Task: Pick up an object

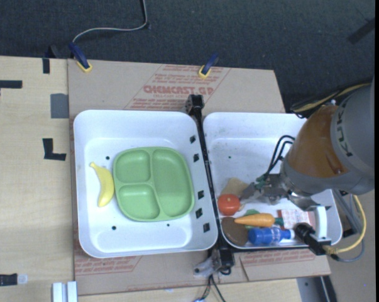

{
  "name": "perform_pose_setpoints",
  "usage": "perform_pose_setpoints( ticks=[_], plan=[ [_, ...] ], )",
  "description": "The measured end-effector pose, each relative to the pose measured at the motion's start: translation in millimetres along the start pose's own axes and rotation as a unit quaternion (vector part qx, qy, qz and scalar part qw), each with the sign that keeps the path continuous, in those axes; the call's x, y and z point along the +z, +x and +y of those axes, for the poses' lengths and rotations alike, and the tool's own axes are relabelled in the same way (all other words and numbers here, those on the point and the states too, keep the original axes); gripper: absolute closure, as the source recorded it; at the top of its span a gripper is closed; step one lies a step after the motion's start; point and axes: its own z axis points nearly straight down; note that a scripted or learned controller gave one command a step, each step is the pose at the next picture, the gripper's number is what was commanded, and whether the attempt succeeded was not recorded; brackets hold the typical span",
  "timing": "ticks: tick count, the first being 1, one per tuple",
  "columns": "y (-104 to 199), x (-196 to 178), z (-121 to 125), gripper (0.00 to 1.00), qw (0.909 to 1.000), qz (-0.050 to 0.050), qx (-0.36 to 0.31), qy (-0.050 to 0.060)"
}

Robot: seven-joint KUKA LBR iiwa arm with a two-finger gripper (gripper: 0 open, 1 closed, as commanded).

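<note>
In the right bin (252, 137), my gripper (251, 191) is low over the front half, at the end of the grey arm with the orange band (318, 150). Just left of it lies a red tomato (229, 203) on a tan piece (234, 186). An orange carrot (254, 219) lies below the gripper, and a blue bottle (269, 235) lies along the front wall. A brown round object (234, 233) sits in the front left corner. A white and red packet (297, 218) lies to the right, partly under the arm.
The left bin (88, 231) holds a green divided plate (154, 183) and a yellow banana (104, 184) beside its left edge. A black divider (200, 156) separates the bins. Cardboard lies under both bins, and cables run at the right.
</note>
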Motion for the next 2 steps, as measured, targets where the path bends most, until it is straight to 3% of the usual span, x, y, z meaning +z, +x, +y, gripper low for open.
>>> perform_pose_setpoints(
  ticks=[1,2],
  plan=[
    [21,13,60,0.0,1.0,0.005,-0.003,0.005],
    [-9,14,119,0.0,1.0,0.006,-0.004,0.004]
  ],
)
